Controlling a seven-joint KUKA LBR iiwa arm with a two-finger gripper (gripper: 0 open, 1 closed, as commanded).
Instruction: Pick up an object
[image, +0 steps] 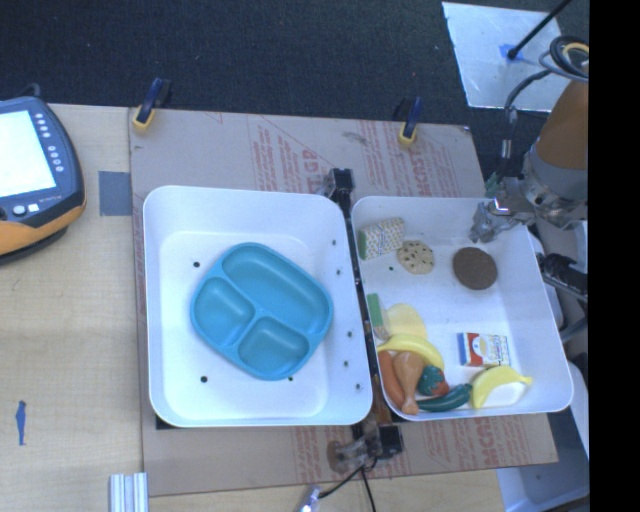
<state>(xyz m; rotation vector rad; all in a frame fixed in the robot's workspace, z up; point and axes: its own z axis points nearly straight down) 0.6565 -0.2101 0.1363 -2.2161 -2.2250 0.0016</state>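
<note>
Two bins; gripper (487, 222) hovers at the right bin's (540, 285) far edge, just beside brown disc (475, 268), probably lining up. Grip state: cannot tell.

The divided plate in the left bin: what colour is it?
The divided plate is light blue, clearest in the camera view.
</note>
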